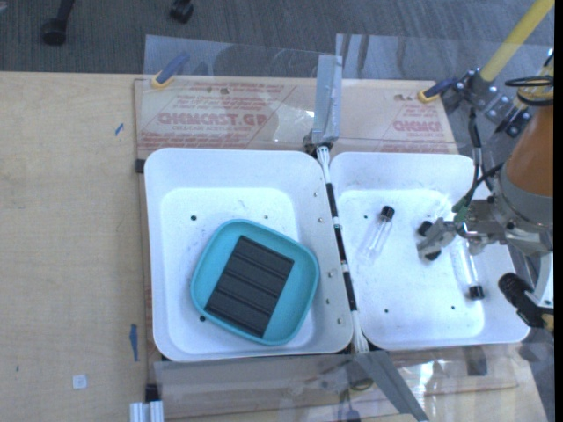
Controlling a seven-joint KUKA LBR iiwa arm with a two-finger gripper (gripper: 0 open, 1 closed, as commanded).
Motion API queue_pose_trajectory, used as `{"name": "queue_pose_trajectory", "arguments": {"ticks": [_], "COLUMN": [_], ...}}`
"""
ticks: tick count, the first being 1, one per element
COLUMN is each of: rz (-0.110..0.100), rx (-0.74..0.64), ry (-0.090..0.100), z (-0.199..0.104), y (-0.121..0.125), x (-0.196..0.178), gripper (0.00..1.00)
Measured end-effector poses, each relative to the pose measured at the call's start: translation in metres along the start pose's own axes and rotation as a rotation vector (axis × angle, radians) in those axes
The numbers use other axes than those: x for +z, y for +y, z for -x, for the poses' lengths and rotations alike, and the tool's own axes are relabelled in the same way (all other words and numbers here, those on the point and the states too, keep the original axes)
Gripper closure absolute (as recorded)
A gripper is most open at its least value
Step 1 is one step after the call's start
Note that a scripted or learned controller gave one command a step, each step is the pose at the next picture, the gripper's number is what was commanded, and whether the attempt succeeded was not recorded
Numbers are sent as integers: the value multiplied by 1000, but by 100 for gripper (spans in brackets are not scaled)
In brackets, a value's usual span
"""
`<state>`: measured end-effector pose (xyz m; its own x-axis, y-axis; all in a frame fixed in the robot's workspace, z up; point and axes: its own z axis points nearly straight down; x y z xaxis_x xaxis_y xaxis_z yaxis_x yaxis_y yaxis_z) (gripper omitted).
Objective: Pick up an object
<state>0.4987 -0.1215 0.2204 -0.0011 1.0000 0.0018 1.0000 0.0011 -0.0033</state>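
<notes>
My gripper (428,240) reaches in from the right and hovers low over the middle of the right bin (413,310). Its two dark fingers stand apart, so it is open with nothing between them. A clear tube with a black cap (378,231) lies a little to the gripper's left on the bin floor. A second clear tube with a black cap (469,278) lies just right of the gripper, partly under the wrist. In the left bin (167,236) sits a teal dish (211,262) with a black ridged block (251,284) lying in it.
A grey divider post (327,104) rises behind the seam between the bins. Clear plastic sheeting with red print (220,117) lies behind both bins. The arm's cables and a yellow pole (519,29) crowd the upper right.
</notes>
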Motion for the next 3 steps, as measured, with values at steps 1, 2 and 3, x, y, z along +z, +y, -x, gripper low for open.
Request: {"name": "queue_pose_trajectory", "arguments": {"ticks": [1, 2, 3], "rz": [5, 4, 10], "rx": [-27, -81, -119], "ry": [-3, -2, -4], "z": [42, 76, 54], "y": [56, 70, 119], "x": [54, 126, 132], "gripper": [0, 0, 0]}}
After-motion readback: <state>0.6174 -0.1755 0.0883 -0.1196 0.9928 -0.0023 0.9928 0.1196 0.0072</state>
